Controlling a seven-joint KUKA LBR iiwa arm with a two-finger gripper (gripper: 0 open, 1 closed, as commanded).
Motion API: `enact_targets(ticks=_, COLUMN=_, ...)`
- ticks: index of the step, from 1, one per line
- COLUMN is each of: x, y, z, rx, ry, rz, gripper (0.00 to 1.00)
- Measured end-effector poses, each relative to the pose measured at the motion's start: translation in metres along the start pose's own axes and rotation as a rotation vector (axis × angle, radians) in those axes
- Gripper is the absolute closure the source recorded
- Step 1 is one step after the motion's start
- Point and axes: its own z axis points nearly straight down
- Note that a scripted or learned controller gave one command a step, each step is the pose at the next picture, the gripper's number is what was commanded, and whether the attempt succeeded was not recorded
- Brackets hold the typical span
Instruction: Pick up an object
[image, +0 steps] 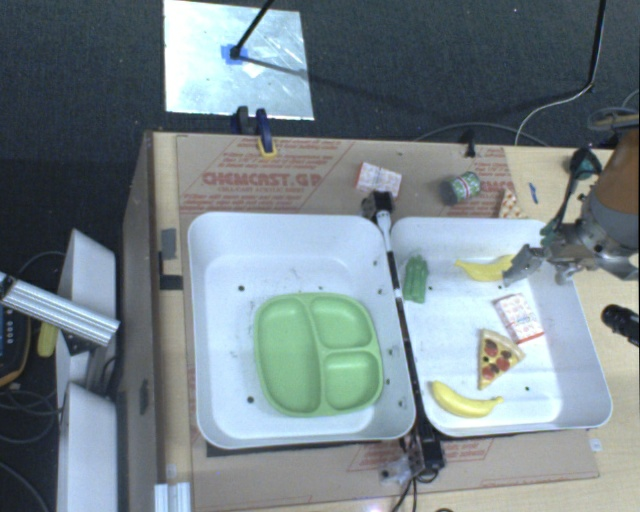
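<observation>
Brown bench (300, 170) with red print, dark carpet around, shiny sheet (238, 58) on floor beyond. Left bin (215, 250): green divided plate (320, 352). Right bin (580, 395): green block (414, 279) by left wall, banana (484, 267) just beside gripper (528, 262), card (517, 317), pizza slice (496, 357), second banana (463, 400) near front. Gripper low over right bin's far side; opening: cannot tell.

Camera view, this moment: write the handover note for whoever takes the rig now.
Gripper: low over the right bin, beside the upper banana; nothing seen between its fingers.
Right bin: upper banana, green object by the divider, small card, pizza slice, lower banana.
Left bin: green divided plate.
Done: nothing lifted.
Left: grasp one object and raise it.
</observation>
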Motion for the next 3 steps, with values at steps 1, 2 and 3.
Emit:
enact_targets(ticks=1, x=0.034, y=-0.036, z=0.098, rx=-0.008, ry=-0.003, rz=0.002, gripper=0.00)
enact_targets(ticks=2, x=0.038, y=0.064, z=0.096, rx=-0.015, ry=-0.004, rz=-0.002, gripper=0.00)
enact_targets(ticks=3, x=0.066, y=0.082, z=0.098, rx=0.015, ry=-0.006, rz=0.006, gripper=0.00)
